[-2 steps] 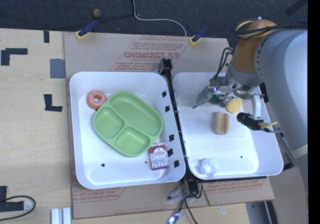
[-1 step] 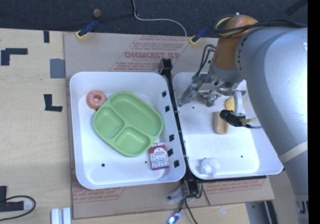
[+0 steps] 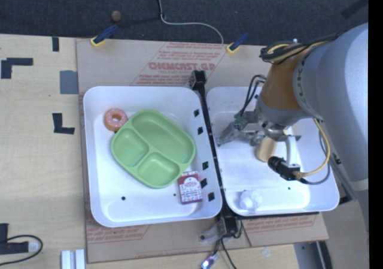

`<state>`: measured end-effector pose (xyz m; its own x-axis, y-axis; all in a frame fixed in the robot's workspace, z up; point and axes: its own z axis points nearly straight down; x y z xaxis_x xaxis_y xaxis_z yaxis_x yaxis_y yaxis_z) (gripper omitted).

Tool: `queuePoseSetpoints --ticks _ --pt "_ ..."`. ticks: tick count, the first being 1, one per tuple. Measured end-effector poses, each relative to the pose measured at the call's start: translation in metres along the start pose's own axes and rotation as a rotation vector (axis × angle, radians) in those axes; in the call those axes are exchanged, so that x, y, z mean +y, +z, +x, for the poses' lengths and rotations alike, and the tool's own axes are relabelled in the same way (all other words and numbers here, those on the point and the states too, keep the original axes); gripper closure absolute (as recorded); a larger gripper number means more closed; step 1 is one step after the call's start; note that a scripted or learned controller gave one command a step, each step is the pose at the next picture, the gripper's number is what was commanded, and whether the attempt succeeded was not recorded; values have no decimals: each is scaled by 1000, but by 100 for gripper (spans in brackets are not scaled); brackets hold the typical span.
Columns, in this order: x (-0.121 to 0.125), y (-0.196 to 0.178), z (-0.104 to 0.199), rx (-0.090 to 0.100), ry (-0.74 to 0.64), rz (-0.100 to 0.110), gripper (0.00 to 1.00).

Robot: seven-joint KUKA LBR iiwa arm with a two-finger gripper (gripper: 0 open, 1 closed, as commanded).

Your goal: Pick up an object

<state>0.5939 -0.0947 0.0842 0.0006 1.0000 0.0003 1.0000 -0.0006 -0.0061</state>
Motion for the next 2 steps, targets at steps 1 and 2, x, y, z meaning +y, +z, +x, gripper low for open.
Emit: queuePoseSetpoints --ticks 1,2 --pt "-94 0 -59 -2 7 -2 0" --pt "-47 0 -5 -1 -6 -8 0"
